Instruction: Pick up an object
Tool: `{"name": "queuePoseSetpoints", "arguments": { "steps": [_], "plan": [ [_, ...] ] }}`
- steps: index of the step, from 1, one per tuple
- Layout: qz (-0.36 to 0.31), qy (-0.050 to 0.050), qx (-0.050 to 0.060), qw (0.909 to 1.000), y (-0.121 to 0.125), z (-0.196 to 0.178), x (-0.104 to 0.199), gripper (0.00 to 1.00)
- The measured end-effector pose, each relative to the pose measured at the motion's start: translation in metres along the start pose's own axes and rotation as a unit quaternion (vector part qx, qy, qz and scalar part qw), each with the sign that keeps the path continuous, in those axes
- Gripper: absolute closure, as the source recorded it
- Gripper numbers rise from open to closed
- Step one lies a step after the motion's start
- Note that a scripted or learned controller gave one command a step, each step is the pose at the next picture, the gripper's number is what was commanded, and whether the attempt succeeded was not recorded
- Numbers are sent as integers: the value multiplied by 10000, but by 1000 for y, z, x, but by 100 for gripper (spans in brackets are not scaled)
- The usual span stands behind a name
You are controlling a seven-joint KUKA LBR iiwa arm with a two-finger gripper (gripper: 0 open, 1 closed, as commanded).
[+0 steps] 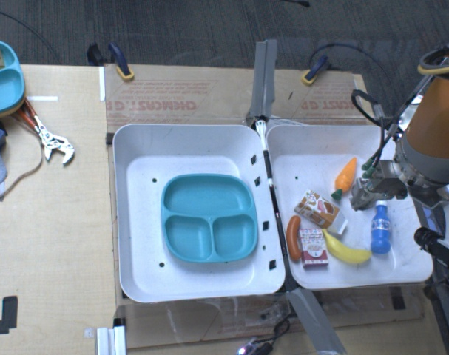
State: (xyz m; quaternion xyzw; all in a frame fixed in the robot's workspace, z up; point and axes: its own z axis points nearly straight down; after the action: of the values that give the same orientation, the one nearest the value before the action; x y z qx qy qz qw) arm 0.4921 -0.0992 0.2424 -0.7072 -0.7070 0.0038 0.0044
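Blue-capped bottle (381, 228) stands just right of the gripper (363, 197), long axis toward the near rim; whether the jaws are clenched, I cannot tell.

My end effector (361, 196) is a small block of dull grey metal with dark fittings, too blurred to make out finer detail. Above it sits my wrist (424, 170), a rounded grey housing. Higher still runs a broad orange band (437, 120), smooth and unmarked. Thin black cables (378, 117) loop loosely beside the band and trail down toward the end effector.
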Motion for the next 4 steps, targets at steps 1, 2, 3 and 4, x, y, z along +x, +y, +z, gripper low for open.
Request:
{"name": "queuePoseSetpoints", "arguments": {
  "steps": [1, 2, 3, 4],
  "plan": [
    [11, -2, 24, 10000, 1, -6, -1, 100],
    [21, -3, 49, 10000, 2, -13, -2, 100],
    [-3484, -26, -49, 9373, 12, -81, 6, 100],
    [-3475, -22, -40, 9377, 14, -89, 5, 100]
  ]
}}
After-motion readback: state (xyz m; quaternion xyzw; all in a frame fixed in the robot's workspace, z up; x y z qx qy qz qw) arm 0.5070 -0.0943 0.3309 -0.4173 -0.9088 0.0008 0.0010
